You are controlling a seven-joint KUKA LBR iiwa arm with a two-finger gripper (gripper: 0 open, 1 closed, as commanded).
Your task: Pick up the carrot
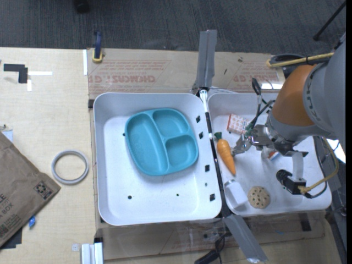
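The orange carrot (225,155) with a green top lies in the right bin (286,205), close to its left wall and pointing along it. My gripper (242,145) hangs low just to the right of the carrot's upper half, at the end of the grey arm with the orange band (291,98). From this angle I see nothing held in it, and the carrot rests on the bin floor.
A blue divided plate (162,142) lies in the left bin (110,164). The right bin also holds a cookie (258,197), a white block (234,190) and a red-and-white packet (237,124). A tape roll (70,165) and a cardboard box (16,194) sit on the bench at left.
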